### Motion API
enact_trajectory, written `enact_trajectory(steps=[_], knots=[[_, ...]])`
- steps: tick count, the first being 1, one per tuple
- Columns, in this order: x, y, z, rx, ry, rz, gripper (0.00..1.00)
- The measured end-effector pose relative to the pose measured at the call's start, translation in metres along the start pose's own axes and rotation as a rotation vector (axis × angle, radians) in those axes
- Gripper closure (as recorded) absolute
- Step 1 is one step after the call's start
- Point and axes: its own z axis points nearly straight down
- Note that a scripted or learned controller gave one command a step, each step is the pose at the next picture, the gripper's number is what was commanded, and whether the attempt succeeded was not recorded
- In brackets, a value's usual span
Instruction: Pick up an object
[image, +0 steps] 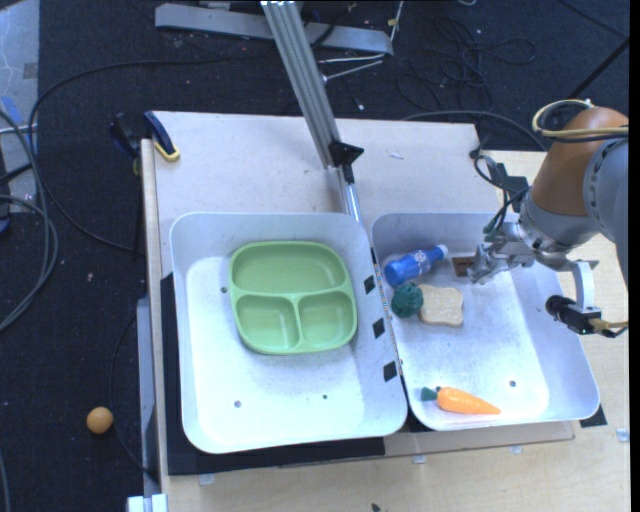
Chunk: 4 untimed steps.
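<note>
My gripper (484, 268) is low over the far part of the right bin (560, 385), reaching in from the right. A small brown object (462, 266) lies right beside it on its left; I cannot tell whether they touch. A blue bottle (415, 263) lies on its side further left, near the bin's far left corner. Just in front of the bottle are a dark teal lump (406, 299) and a slice of bread (441, 305), side by side. An orange carrot (465, 401) lies by the bin's near edge.
The left bin (200, 400) holds a green divided plate (294, 296). A slanted metal pole (315, 85) comes down to the bench behind the bins. An orange ball (98, 419) lies on the dark floor at the left, among cables.
</note>
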Motion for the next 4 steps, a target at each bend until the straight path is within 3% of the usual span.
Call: enact_trajectory(steps=[3,4], knots=[[0.0,0.012,-0.157,-0.004,0.0,0.001,1.0],[0.051,0.02,-0.144,0.003,0.004,-0.003,1.0]])
